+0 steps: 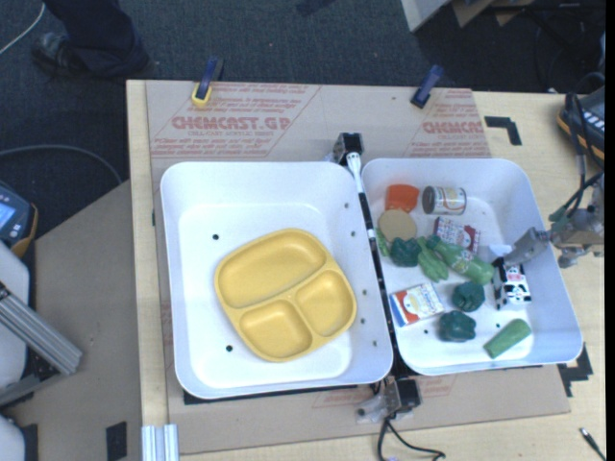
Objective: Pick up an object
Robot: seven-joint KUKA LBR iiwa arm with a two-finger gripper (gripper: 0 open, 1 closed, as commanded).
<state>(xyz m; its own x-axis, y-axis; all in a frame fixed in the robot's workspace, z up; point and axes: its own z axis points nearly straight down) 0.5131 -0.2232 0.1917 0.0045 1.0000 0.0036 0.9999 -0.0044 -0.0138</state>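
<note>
The right bin holds several small objects. Among them are an orange piece, a tin can on its side, a tan disc and a red-and-white packet. There are also dark green toys, a light green block and a black-and-white item. My gripper hangs low over the bin's right rim, just above and right of the black-and-white item. It is small and grey against the rim. I see nothing held in it.
The left bin holds a yellow divided plate. Both bins rest on a cardboard sheet held by clamps at the back. Cables and gear sit at the far right edge.
</note>
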